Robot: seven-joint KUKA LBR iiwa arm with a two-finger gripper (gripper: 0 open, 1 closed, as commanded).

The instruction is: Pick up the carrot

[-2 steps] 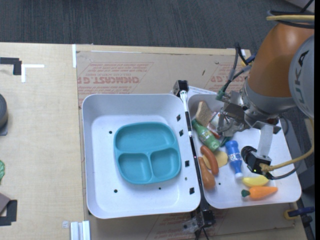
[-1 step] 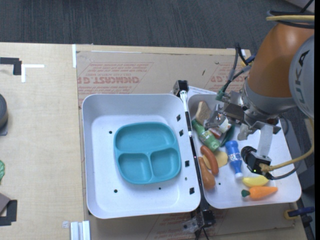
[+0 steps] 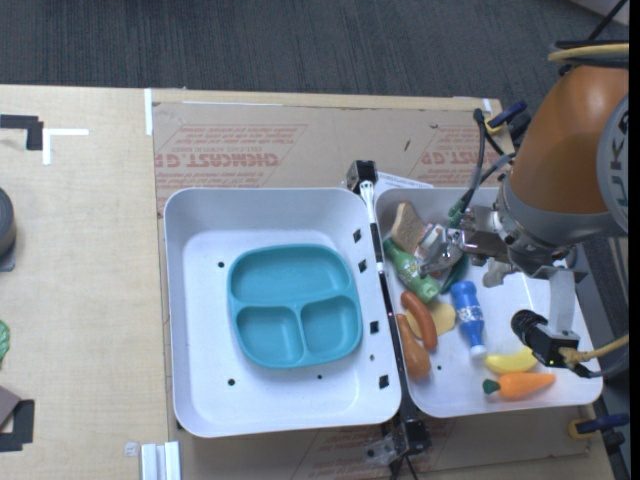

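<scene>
Pale wood bench, dark carpet beyond; hand grip unreadable; carrot in right bin.

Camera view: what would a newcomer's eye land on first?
Probably the teal three-compartment plastic tray, alone in the left white bin. Next, the big grey arm with its orange band, reaching in from the right over the right white bin, where toy foods crowd together. The orange carrot lies near that bin's front right corner, beside a yellow banana.
</scene>
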